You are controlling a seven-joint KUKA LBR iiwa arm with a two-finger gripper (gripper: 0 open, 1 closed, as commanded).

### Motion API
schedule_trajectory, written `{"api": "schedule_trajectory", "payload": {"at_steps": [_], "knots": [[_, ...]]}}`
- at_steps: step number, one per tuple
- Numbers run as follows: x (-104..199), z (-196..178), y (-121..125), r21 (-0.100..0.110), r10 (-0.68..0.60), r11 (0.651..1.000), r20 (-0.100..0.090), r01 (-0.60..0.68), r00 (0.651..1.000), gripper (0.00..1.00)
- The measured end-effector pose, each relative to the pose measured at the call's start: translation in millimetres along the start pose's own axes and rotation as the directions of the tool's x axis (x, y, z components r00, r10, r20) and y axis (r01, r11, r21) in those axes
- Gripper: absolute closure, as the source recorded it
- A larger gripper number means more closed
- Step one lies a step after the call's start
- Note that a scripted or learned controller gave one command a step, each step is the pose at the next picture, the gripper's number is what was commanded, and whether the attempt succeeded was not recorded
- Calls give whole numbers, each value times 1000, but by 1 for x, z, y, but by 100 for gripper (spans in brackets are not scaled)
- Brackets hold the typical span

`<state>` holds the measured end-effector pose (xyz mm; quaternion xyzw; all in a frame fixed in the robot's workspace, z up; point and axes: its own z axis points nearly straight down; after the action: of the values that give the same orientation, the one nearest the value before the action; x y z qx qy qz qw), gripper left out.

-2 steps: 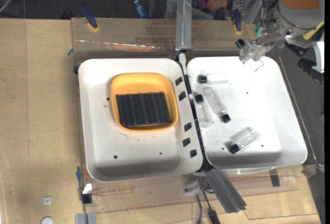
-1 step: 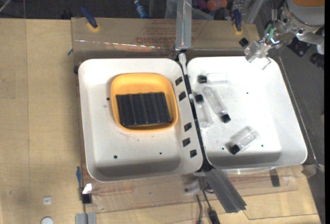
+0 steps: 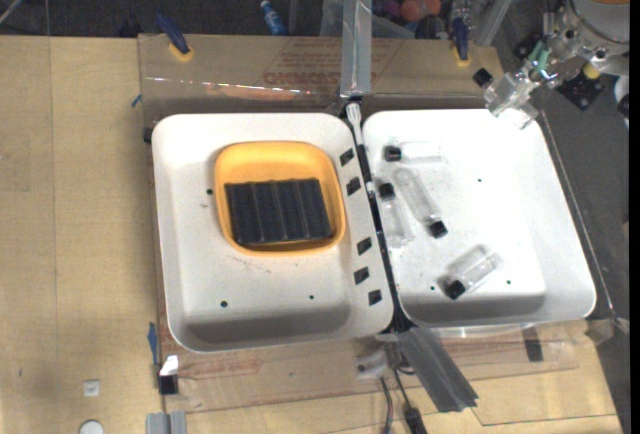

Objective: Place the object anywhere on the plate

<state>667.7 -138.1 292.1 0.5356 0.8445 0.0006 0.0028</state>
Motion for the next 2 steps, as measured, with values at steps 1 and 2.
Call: {"api": "schedule_trajectory", "payload": {"at_steps": [1,2], "knots": [[9,-3,4,0,-133,991,-2,133,991,100],[-20,-27,-9,-2,-290,957,1,290,957,100]]}}
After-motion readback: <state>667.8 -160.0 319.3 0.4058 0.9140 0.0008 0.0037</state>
